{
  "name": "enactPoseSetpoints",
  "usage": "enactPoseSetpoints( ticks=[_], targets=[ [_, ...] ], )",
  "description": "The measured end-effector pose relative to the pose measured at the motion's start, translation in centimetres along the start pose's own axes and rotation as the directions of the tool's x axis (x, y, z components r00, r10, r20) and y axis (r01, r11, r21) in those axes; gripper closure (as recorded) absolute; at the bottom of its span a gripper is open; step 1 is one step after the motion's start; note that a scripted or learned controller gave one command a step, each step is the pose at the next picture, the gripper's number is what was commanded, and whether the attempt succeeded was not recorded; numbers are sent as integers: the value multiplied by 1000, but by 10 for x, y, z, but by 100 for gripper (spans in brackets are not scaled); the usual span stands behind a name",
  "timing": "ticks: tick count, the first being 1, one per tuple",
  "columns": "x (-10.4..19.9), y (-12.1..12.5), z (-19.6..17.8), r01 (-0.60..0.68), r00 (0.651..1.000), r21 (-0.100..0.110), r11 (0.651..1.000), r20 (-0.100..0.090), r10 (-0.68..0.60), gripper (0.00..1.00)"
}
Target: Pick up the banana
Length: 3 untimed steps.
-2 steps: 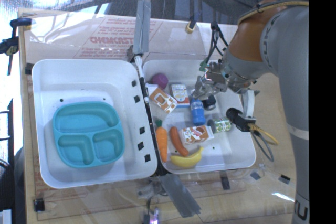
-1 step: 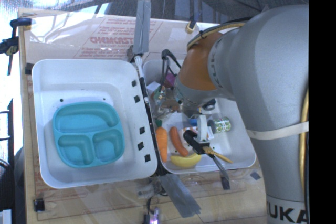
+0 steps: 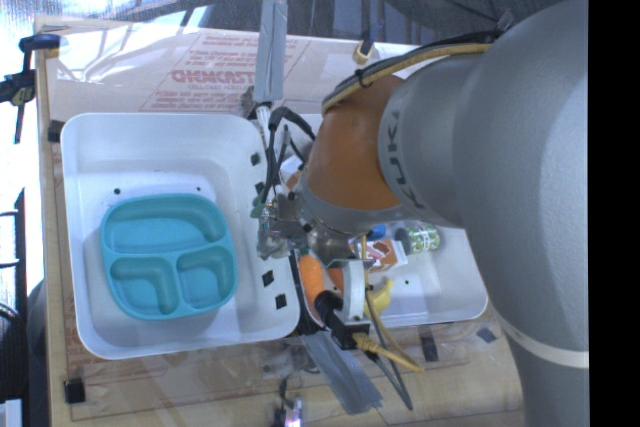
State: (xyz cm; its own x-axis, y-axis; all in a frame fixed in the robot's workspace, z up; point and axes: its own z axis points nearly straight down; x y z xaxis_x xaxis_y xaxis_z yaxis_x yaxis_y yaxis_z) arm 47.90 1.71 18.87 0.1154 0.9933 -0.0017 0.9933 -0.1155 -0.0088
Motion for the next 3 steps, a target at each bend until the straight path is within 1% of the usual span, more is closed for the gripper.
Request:
enactPoseSetpoints(
  ticks=[1,2,3],
  targets=[
    [-1,0,0,-2,1000,0,1000,0,2,0],
    [-24,0,-50,50,999,-2,999,0,-50,0],
    [-39,15,-174,152,988,-4,988,1,-152,0]
  ],
)
